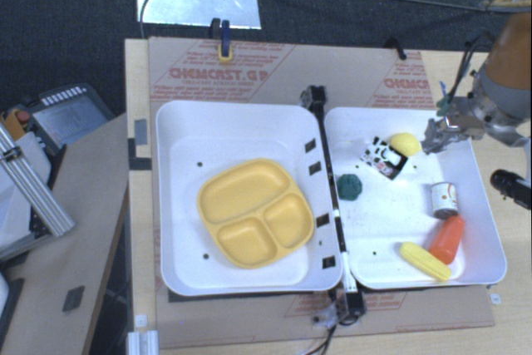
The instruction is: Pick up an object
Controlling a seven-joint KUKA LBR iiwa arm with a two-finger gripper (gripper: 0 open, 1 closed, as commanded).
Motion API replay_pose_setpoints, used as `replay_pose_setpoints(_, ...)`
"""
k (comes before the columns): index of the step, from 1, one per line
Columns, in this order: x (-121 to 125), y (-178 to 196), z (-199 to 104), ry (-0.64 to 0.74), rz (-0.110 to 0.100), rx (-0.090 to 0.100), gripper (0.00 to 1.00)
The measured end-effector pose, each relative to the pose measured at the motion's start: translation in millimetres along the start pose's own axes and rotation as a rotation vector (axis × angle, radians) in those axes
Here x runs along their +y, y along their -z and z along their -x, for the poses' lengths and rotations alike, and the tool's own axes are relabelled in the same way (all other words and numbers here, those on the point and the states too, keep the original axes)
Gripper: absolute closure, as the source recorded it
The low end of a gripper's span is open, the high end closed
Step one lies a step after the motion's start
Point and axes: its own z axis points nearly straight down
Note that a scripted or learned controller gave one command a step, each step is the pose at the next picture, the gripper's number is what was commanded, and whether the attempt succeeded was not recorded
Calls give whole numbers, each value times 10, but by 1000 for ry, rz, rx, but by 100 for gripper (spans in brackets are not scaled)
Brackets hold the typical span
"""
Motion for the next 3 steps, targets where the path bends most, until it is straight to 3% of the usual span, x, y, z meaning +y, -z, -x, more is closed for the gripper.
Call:
replay_pose_setpoints(1,9,37,1,-1,-5,1,100)
replay_pose_setpoints(3,220,28,-1173,5,-5,3,100)
